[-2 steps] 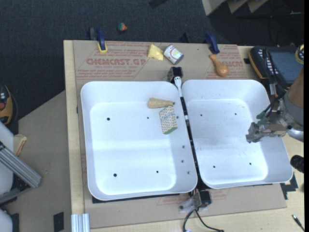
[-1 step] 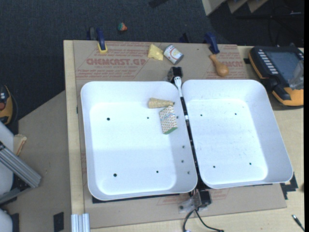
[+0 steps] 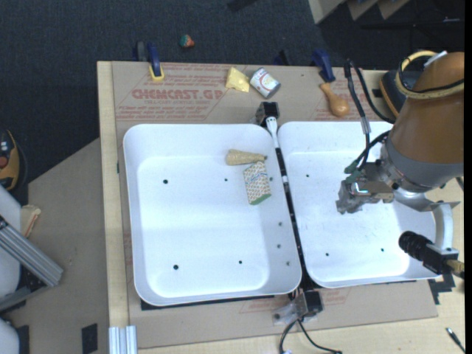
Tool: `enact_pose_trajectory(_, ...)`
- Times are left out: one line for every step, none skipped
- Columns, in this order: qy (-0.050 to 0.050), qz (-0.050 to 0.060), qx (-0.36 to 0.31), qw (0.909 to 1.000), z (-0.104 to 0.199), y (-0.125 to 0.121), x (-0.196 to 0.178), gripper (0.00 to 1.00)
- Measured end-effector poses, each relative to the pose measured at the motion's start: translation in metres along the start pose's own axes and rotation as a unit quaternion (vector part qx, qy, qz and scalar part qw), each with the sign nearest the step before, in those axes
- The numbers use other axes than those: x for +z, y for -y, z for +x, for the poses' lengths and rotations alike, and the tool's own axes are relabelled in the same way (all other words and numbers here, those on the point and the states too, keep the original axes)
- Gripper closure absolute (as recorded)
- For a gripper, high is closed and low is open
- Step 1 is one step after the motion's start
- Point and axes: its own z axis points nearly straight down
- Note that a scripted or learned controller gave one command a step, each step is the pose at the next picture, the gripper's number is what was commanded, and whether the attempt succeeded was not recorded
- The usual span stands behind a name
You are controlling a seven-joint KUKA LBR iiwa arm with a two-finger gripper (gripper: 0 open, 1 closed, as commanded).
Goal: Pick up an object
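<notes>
While gripper [image 3: 357, 195] hung over right bin [image 3: 324, 257], finger state unreadable; tan cone [image 3: 244, 157] and patterned packet [image 3: 257, 181] lay in left bin [image 3: 184, 271], 1 o'clock corner.

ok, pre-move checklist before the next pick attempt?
1. Targets in view: ok. Patterned packet and tan cone lie in the left bin.
2. Targets separable: cannot tell; packet and cone look close or touching.
3. Gripper over a target: not ok. It hangs over the right bin, away from both.
4. Gripper free of load: cannot tell.
5. Path across the divider: ok, nothing stands in the way.
</notes>
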Motion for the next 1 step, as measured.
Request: enact_pose_trajectory(0.003,-0.019,0.000,0.9998,0.0142,0.0045,-0.1715,1.00)
